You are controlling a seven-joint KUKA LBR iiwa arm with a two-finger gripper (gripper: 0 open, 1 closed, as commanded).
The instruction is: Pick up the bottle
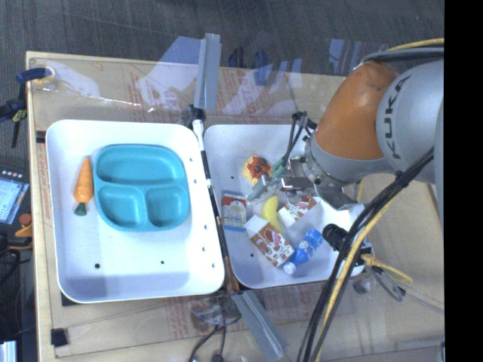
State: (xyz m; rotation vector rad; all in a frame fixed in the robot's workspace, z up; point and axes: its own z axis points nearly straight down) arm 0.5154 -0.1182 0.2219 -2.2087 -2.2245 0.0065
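Observation:
The bottle (304, 249) is small and clear with blue markings. It lies on its side near the front of the right bin (226, 145), beside a brown and white carton (271, 244). My gripper (287, 181) hangs low over the middle of that bin, above a white and red carton (297, 207). It is behind the bottle and apart from it. The grey and orange wrist covers the bin's right side.
Also in the right bin are a red and yellow toy (256, 169), a small red carton (234, 210) and a yellow piece (269, 205). The left bin (121, 274) holds a blue divided tray (143, 185) and a carrot (83, 184). Cables (355, 240) cross the right bin's front corner.

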